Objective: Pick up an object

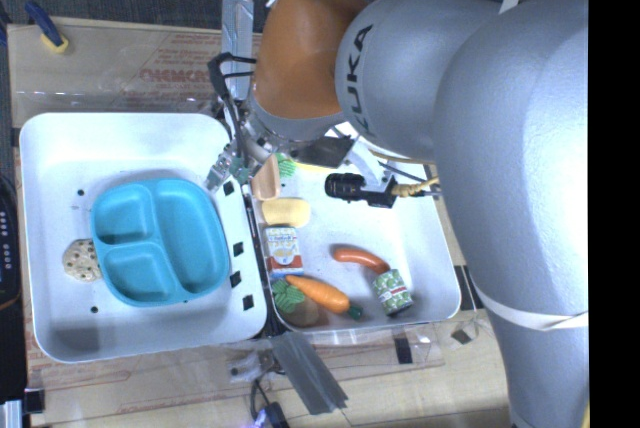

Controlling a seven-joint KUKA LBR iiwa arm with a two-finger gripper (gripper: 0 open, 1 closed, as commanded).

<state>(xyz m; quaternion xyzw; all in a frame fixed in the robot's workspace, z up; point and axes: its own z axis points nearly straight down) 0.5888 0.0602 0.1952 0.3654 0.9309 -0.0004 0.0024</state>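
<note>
The arm reaches in from the right, its orange band (300,56) above the wrist. My gripper (233,168) hangs low over the wall between the two bins, at the top left corner of the right bin (432,236). Just below and right of it lie a tan piece (266,179), a green item (287,166) and a yellow block (286,212). Further down are a small printed carton (283,249), an orange carrot (318,292), a red sausage (358,258) and a green can (393,291). Nothing shows held in the gripper.
The left bin (45,166) holds a blue divided plate (160,241) with a cookie (80,259) at its left edge. The grey arm covers the right bin's upper right part. A black fitting (350,186) juts out under the arm.
</note>
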